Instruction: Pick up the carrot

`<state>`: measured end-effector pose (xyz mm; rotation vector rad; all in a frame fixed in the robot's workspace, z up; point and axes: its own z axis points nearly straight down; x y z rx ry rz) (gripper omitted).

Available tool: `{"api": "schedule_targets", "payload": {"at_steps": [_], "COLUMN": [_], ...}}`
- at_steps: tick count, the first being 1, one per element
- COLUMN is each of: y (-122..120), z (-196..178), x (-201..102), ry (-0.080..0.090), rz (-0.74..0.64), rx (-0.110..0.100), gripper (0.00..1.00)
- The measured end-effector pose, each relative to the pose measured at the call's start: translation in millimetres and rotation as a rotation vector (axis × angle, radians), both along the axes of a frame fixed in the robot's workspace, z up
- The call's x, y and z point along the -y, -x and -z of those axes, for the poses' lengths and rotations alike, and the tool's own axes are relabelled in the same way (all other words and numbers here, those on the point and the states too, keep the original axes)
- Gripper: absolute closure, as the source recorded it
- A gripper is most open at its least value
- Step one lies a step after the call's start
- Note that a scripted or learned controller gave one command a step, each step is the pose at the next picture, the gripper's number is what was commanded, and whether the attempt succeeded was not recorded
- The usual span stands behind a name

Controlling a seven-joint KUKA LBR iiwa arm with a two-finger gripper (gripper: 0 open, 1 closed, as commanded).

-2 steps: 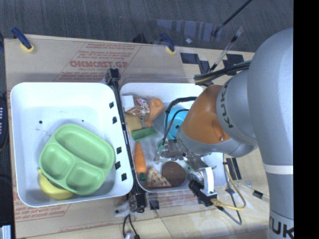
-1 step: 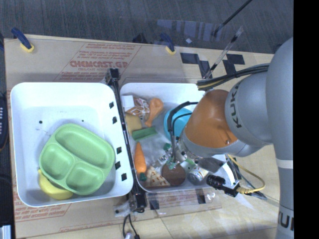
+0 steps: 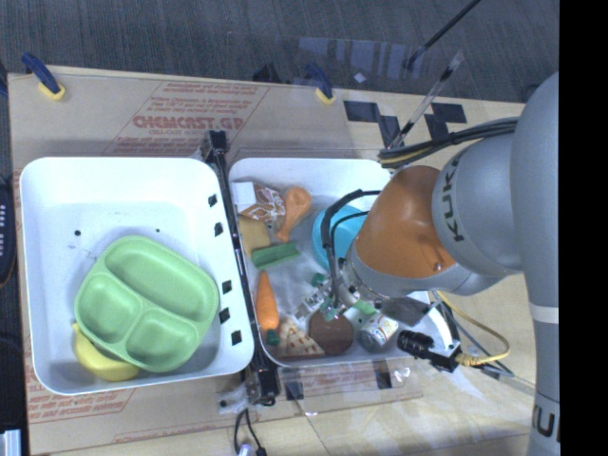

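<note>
Even overhead light, moderately bright, no hard shadows. The white bins [image 3: 57, 255] run close to blown out, left one brightest on its far wall. Soft shadow under the green tray [image 3: 147, 302] and beneath the arm [image 3: 494, 207] in the right bin. Mild sheen on the arm's grey shell. Image is soft overall, low-res, small items under the wrist smear together. Far floor is dim.

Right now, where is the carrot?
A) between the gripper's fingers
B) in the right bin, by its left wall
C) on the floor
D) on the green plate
B: the carrot lies in the right bin close along its left wall, apart from the gripper and not on the green plate in the left bin.
</note>
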<state>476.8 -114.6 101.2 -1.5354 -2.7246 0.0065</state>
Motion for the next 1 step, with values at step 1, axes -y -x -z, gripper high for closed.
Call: {"api": "schedule_targets", "payload": {"at_steps": [1], "y": [-1.0], "z": [-9.6], "x": [-0.3], "ry": [0.0], "rz": [-0.011], "rx": [-0.003], "gripper": [1.0]}}
